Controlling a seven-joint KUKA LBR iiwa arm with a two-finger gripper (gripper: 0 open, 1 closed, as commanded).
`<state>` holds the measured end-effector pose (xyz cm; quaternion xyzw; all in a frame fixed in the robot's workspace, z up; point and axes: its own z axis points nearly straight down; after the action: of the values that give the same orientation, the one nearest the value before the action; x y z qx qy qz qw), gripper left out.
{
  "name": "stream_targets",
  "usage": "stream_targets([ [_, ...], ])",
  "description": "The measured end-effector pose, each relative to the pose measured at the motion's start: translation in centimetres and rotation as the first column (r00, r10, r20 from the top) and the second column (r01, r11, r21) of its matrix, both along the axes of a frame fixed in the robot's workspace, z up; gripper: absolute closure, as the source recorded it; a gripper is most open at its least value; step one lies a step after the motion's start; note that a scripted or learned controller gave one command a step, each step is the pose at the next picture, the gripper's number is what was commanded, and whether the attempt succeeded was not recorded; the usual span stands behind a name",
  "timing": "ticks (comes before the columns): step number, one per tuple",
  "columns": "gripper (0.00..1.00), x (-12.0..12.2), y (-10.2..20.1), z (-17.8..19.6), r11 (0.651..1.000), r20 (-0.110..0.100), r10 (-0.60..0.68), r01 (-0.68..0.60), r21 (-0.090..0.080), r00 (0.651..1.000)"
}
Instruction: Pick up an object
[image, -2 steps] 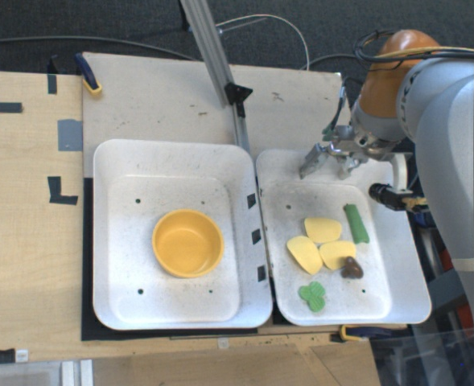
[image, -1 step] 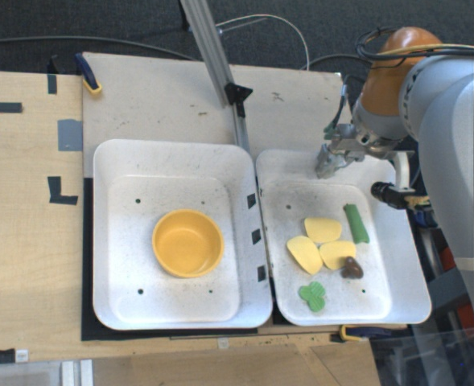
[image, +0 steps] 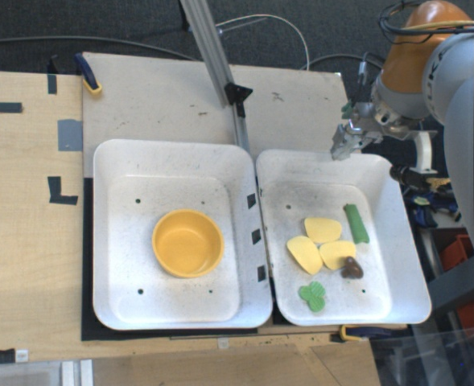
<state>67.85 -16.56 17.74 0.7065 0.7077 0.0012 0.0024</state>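
Observation:
The gripper (image: 343,145) hangs over the far rim of the right bin (image: 397,215), well above and behind the objects. In that bin lie three pale yellow flat pieces (image: 323,230), a green stick (image: 356,223), a small brown lump (image: 352,269) and a green leafy piece (image: 312,296). A yellow bowl (image: 187,242) sits in the left bin (image: 116,183). Nothing shows between the gripper's fingers.
A slanted metal pole (image: 212,43) rises from between the bins at the back. Cables (image: 277,30) run across the dark floor behind the bench. A yellow-handled clamp (image: 88,75) sits on the bench's far left corner.

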Motion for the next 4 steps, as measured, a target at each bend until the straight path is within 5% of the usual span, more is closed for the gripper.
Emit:
stream_targets([
  [3, 1.0, 0.2, 0.2, 12.4, 1.0, -0.003, 0.0, 0.0, 0.001, 1.0],
  [4, 1.0, -0.3, 5.6, 11.1, 1.0, -0.007, 0.004, -0.004, 0.003, 1.0],
])
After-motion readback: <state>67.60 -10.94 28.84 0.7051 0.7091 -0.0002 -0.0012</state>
